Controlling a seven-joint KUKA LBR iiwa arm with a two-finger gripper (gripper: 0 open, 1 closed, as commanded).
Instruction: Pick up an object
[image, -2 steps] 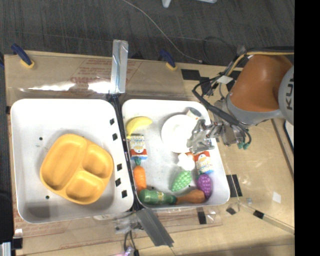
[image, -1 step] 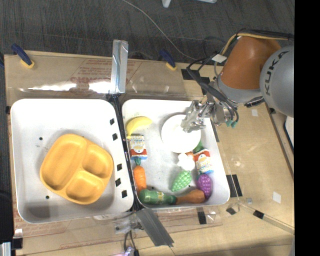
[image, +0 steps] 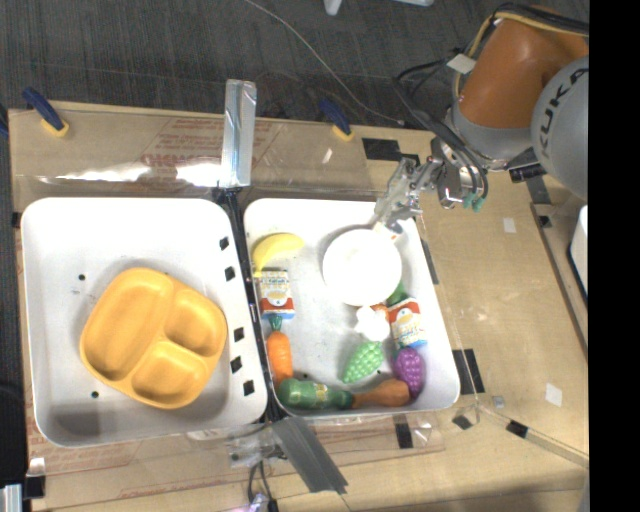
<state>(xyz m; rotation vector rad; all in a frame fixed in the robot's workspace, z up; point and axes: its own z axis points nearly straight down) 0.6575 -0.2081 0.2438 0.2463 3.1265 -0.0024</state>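
My gripper (image: 392, 215) hangs over the far right corner of the right bin (image: 300, 215), its tip meeting the upper right rim of a round white plate (image: 360, 266). The plate lies over part of the toys beneath it. I cannot make out whether the plate's rim sits inside the gripper. A yellow banana (image: 275, 246) lies at the bin's far left, with a small labelled carton (image: 275, 291) and a carrot (image: 279, 352) below it.
Along the right bin's near side lie a green cucumber (image: 312, 395), a green bumpy fruit (image: 363, 360), purple grapes (image: 408, 368), a small bottle (image: 407, 325) and a white lump (image: 372, 322). The left bin (image: 40, 260) holds a yellow divided tray (image: 152, 335).
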